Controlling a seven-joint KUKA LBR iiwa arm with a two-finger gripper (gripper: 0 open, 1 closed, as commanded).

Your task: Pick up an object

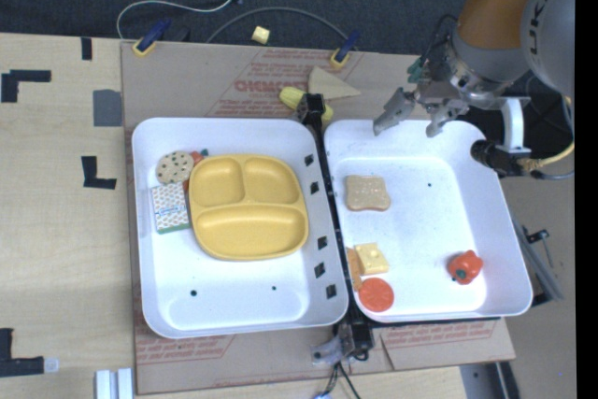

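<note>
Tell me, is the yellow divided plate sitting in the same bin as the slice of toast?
No, the yellow plate lies in the left bin, while the toast lies in the right bin.

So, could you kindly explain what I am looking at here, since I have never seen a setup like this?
One camera looks down at a slant on a bench. The grey and orange machine at the right is a robot arm; its gripper, fingers spread and holding nothing, hangs over the far edge of the right bin. That bin holds a toast slice, a cheese piece, a red disc and a tomato. The left bin holds a yellow divided plate, a cookie and a small box.
</note>
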